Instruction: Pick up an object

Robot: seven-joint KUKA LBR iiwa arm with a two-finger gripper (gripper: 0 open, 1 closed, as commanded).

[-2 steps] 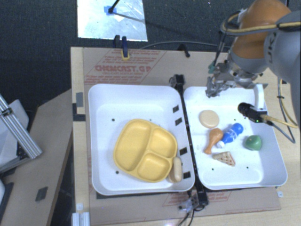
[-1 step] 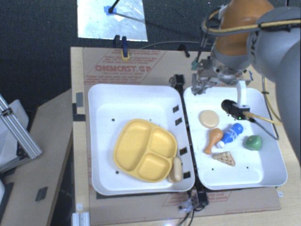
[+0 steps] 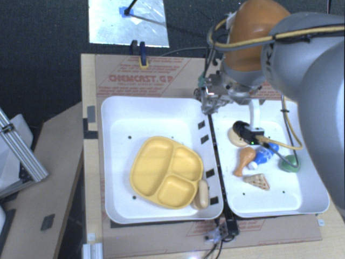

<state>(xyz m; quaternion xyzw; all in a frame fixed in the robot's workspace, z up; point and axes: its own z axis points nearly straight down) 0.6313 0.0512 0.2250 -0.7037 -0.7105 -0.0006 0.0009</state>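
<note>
Over the back edge of the right bin your claw hangs above the divider; can't tell its state. Pickable stuff sits clustered mid-bin: drumstick, blue toy, wedge. Yellow tray fills the left bin, probably too flat to grab.

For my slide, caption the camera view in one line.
KUKA arm's tool above the bins' divider; yellow tray in left bin, toy food in right bin.
</note>
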